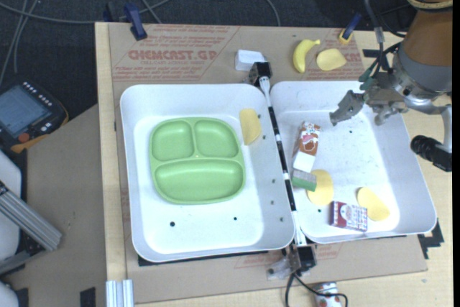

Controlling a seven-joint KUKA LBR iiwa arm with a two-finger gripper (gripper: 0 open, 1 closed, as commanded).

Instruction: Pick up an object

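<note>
Nearest, in the right bin (413, 176): red carton (348, 216) beside yellow pieces (373, 203). Farther up, brown-and-white packet (307, 139). Above the bin's far part, gripper (347, 108), fingers spread, grasping nothing. Beyond, banana (305, 54) on the surface.

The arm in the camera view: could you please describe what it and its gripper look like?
The arm comes in from the right as a thick rounded body, grey with a wide orange band above the wrist. Below the band sits a grey wrist section, from which thin dark cables run past it. The gripper is a small grey metal piece with angular, pointed ends.
</note>
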